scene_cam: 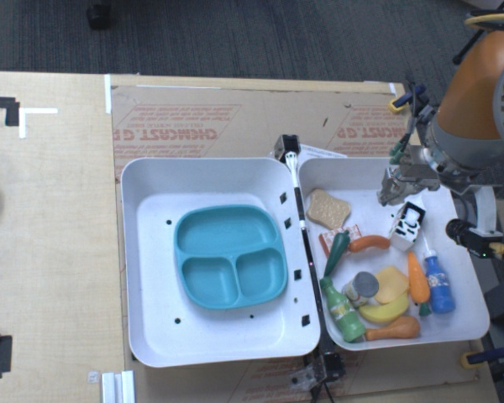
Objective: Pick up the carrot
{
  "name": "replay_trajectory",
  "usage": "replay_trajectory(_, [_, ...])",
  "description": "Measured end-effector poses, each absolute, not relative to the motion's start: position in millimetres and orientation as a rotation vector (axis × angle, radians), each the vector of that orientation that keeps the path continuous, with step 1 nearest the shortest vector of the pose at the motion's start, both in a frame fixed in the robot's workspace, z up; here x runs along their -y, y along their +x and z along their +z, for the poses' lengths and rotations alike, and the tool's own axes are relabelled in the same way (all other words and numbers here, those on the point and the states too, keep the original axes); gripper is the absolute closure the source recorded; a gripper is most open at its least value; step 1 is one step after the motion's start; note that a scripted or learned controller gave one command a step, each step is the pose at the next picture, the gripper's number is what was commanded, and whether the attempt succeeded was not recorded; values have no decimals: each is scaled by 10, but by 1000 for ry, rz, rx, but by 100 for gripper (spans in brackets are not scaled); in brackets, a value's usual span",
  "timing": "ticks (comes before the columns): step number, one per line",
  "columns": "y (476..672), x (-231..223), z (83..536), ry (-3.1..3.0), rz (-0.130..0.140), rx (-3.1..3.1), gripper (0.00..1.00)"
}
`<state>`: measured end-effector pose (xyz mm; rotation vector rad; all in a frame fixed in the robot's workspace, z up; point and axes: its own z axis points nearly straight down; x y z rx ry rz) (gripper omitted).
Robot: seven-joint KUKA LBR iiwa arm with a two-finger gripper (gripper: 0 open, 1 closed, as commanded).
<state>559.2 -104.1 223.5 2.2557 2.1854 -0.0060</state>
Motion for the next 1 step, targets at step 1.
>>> replay_trajectory(1, [5592, 1041, 2233, 2257, -6, -2185, 0])
